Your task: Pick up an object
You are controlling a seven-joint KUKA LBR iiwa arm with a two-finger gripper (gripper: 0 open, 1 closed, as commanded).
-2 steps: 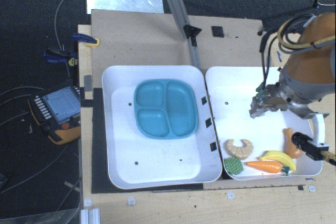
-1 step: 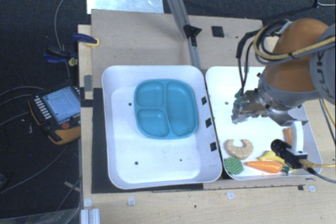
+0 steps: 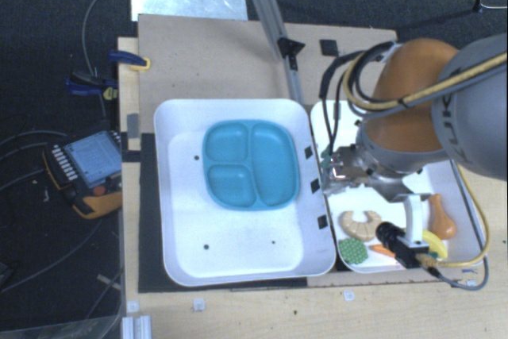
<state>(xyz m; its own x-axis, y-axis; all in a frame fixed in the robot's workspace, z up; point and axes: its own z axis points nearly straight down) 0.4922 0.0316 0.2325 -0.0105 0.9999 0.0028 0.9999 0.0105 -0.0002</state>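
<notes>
Camera view: looking down at a slant on a tan board [image 3: 238, 52] that is carrying two shallow white bins side by side.
Writing: an orange-and-black handheld controller with a blue face [image 3: 87, 167] is lying on the dark floor left of the board; its keys and markings are too small to read.
Left white bin [image 3: 238, 250]: holding a light blue plastic plate with three compartments [image 3: 252, 164], which is lying flat in the far half of the bin.
Right white bin [image 3: 468, 194]: sitting mostly under the arm, with its near end showing.
Arm: the grey arm with the orange band [image 3: 413, 103] is reaching in from the right and bending over the right bin, its wrist pointing down towards that bin's left wall.
Gripper [image 3: 340, 169]: hanging low at the left edge of the right bin, just beside the wall between the bins; the wrist is covering most of it, so whether it is open or closed cannot be told.
Task objects: all are lying in the near end of the right bin. A beige crescent-shaped toy pastry [image 3: 361, 224] is lying just nearer than the gripper. A green round dotted piece [image 3: 353, 252] is lying at the near left corner, with a small orange carrot-like stick [image 3: 382, 251] just beside it. An orange-brown gourd-shaped piece [image 3: 440, 218] is lying near the right wall.
</notes>
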